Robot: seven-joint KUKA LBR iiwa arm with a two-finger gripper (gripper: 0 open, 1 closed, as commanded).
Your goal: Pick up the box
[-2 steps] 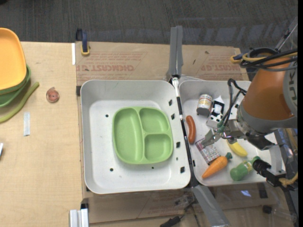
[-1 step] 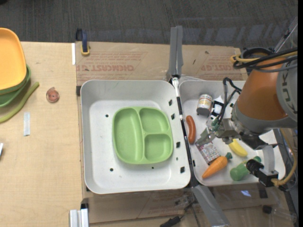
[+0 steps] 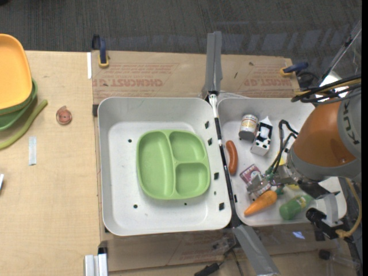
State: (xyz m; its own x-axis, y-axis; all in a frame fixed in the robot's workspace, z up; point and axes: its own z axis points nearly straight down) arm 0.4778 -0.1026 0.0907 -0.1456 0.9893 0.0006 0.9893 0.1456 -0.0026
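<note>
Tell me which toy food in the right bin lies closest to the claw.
The orange carrot: its thick end lies right by the claw. The green vegetable lies further right, under the arm, and the red sausage lies apart, along the bin's left wall.

grey arm [image 3: 351, 132], orange band [image 3: 322, 134], blk cables [image 3: 284, 132]

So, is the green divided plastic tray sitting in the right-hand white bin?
No, the green divided plastic tray lies in the left white bin, while the right white bin holds the small items.
</note>
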